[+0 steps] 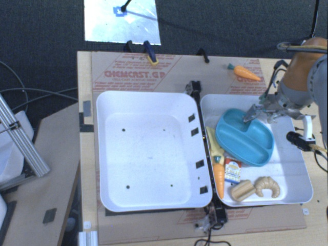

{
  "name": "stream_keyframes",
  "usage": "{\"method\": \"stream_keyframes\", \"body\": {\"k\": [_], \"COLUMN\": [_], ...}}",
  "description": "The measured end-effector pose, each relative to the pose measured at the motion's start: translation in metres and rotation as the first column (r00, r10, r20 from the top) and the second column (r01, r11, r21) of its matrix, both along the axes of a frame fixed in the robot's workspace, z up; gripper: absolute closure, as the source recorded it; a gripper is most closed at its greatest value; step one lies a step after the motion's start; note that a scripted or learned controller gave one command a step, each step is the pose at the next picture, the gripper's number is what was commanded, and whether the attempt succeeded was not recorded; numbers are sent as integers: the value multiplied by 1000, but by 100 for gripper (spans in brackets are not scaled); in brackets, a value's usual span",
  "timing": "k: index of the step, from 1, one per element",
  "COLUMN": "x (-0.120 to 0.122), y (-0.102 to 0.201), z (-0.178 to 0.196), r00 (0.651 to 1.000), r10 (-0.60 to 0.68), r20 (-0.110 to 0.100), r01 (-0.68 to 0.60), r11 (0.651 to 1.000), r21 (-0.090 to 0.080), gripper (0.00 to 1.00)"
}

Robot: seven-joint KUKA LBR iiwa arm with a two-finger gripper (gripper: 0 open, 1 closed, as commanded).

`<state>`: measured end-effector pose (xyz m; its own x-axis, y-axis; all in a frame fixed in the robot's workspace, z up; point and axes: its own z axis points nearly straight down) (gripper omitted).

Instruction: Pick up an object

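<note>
The landmark here is the blue divided plate (245, 140), which lies tilted in the right bin (302, 181), its upper rim raised toward the arm.

The arm (302, 81) reaches in from the right. The gripper (252, 116) sits at the plate's upper right rim, with one metal finger (249, 114) lying on or just above the blue surface. From this angle I cannot tell how wide the pincer stands or whether it has hold of the plate.

Just left of the plate, along the bin wall, lies a yellow piece. Below it is a toy carrot (219, 176). Just below the plate's lower edge sits a small red-and-white carton (232, 170). Further below lie a bread roll (242, 190) and a croissant (268, 186), side by side.

Well above the plate, outside the bin on the board, rests a second carrot (245, 73). The left bin (110, 188) lies across the divider from the plate.
</note>
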<state>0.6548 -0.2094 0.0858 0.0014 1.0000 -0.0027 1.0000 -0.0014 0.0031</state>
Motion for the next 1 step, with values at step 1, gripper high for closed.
{"method": "stream_keyframes", "body": {"k": [1], "x": [16], "y": [91], "z": [0], "r00": [1000], "r10": [13], "r20": [0], "r01": [-13], "r11": [1000], "r21": [2], "gripper": [0]}}
